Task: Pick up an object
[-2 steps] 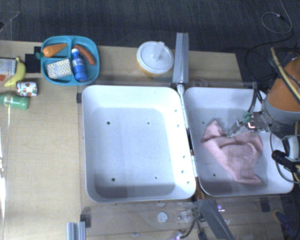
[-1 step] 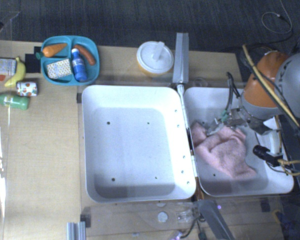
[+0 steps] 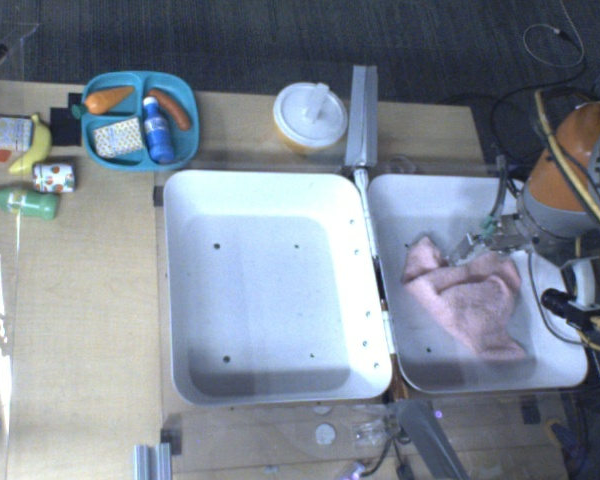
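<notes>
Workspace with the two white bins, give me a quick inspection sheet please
Surface: wooden bench with left bin and right bin side by side.
Job's things: crumpled pink cloth in the right bin.
Clutter: blue divided tray of toy food, white lidded cup, banana, small can, green bottle.
Grippers: gripper at the cloth's upper edge; grip cannot be judged.
Cables: black cables on the arm.
Surroundings: dark carpet.
</notes>
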### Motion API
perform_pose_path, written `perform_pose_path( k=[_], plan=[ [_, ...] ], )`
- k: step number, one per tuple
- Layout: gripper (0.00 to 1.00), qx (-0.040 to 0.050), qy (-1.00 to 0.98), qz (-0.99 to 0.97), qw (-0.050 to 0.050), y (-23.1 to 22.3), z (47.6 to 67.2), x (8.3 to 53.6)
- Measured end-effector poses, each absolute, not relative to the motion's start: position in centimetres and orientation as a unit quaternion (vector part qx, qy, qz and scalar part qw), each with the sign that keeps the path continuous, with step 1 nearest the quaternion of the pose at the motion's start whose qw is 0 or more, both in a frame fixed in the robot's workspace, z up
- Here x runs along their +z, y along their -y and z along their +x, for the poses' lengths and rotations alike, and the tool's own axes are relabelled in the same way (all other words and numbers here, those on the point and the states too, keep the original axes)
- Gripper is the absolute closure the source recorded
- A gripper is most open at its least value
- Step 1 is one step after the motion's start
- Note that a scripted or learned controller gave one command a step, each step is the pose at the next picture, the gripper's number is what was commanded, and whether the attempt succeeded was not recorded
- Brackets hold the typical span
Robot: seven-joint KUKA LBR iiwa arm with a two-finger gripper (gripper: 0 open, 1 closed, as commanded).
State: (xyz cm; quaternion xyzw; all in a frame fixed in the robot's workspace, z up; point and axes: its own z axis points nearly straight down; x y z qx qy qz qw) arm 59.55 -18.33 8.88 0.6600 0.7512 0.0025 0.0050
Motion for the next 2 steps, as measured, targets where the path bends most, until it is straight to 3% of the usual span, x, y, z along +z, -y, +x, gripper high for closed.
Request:
perform_pose_path(
  k=[1,2],
  plan=[
    [0.0,0.004,-0.83,0.558,0.006,10.9,57.1,9.0],
    [0.0,0.0039,-0.756,0.655,0.006,9.5,58.9,9.0]
  ],
)
